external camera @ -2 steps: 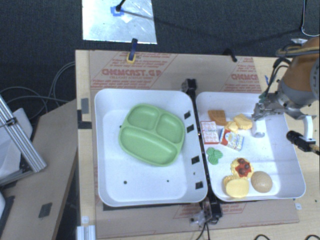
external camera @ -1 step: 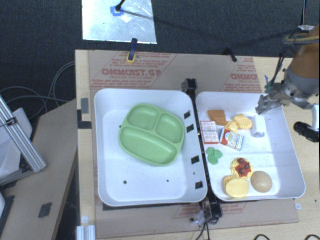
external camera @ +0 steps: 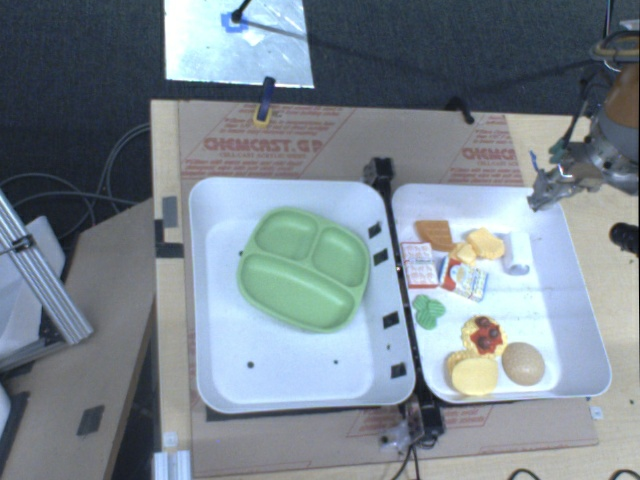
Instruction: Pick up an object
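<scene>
The right bin [external camera: 570, 268] holds several small toy foods: an orange cracker [external camera: 435, 234], a yellow piece [external camera: 486, 244], two printed packets [external camera: 418, 264] [external camera: 466, 281], a green leaf [external camera: 429, 311], a red-topped pastry [external camera: 484, 335], a yellow round [external camera: 474, 376] and a tan ball [external camera: 522, 363]. A small grey piece [external camera: 514, 258] lies near the yellow one. My gripper [external camera: 548, 189] hangs over the far right rim of this bin, above and right of the items, with nothing visible between its fingers.
The left bin [external camera: 215, 268] holds a green divided plate [external camera: 304, 268]. A black divider [external camera: 392, 268] with clips runs between the bins. Cardboard [external camera: 330, 138] underlies both bins. A shiny sheet [external camera: 238, 28] lies at the back and an aluminium rail [external camera: 35, 268] stands at left.
</scene>
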{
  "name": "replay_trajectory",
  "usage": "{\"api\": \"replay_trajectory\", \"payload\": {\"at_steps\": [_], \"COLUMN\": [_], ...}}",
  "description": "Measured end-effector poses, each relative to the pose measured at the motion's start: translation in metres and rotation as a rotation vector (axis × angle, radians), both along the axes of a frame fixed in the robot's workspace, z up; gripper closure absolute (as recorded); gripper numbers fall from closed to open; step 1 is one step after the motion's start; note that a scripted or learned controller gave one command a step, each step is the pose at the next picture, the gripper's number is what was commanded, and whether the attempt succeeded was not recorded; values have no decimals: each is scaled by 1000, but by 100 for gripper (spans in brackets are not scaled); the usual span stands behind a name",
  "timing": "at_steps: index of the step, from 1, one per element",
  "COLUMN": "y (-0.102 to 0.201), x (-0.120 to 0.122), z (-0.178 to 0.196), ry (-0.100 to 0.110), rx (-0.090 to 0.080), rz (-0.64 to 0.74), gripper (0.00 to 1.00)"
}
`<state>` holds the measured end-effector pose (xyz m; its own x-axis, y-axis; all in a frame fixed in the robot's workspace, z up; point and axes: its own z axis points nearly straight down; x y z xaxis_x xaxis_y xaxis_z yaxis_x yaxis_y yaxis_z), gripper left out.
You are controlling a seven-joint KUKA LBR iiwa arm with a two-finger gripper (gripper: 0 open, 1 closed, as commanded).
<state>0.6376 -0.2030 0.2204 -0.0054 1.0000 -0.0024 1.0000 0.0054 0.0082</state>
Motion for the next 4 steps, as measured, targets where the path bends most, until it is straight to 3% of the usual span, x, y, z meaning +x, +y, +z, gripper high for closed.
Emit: {"api": "replay_trajectory", "payload": {"at_steps": [2, 3, 4], "y": [101, 146, 145], "x": [-20, -16, -17], "z": [14, 13, 13], "ry": [6, 7, 7], "rx": [4, 4, 3], "rz": [4, 4, 0], "gripper": [100, 100, 100]}}
